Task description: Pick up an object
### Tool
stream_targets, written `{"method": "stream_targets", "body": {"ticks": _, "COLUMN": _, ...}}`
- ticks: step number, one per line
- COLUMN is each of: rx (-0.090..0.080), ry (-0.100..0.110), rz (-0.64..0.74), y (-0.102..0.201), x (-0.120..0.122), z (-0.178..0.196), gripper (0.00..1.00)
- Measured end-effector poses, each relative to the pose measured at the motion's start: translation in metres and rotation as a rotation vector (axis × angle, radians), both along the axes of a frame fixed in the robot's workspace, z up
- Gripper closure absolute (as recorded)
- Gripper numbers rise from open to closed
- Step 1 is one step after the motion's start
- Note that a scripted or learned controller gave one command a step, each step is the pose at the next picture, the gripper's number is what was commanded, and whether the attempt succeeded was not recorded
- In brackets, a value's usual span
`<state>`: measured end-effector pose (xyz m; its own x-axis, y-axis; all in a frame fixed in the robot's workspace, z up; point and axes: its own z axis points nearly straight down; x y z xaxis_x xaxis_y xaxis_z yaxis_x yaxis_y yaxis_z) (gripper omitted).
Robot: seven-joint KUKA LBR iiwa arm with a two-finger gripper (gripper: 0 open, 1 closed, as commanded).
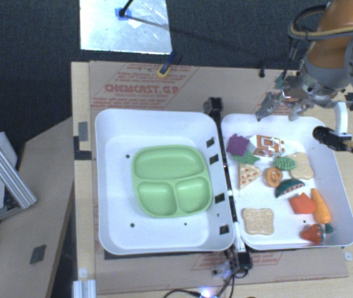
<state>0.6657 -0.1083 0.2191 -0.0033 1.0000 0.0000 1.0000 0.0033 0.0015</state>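
Two shallow white bins sit side by side on the counter [52,166]. Left bin [111,135] holds a green divided tray [170,180], three compartments, lying flat near the middle.

Right bin [341,185] holds a scatter of toy food pieces: a purple grape bunch [238,144] near the dividing edge, a pizza slice [248,176] below it, a slice of toast [258,221] toward the near rim, an orange carrot [320,206] and a red block [302,203] at the right side, a red pepper [312,232] in the near right corner. More small pieces are clustered between these, too small to name with certainty.

Arm [344,23] reaches in from the right, orange band visible at top. Claw [282,107] hangs over the far rim of the right bin, above and apart from the food pieces. Nothing visible between its tips. Whether the tips are apart or together: cannot tell at this angle.

A shiny foil square [125,17] lies beyond the counter's far edge.
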Motion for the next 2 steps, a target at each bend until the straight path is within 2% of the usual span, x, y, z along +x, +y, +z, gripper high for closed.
{"method": "stream_targets", "body": {"ticks": 1, "rx": 0.0, "ry": 0.003, "rz": -0.002, "y": -0.01, "x": -0.001, "z": -0.055, "gripper": 0.0}}
{"method": "stream_targets", "body": {"ticks": 2, "rx": -0.002, "ry": -0.002, "rz": -0.002, "y": -0.011, "x": -0.01, "z": -0.103, "gripper": 0.0}}
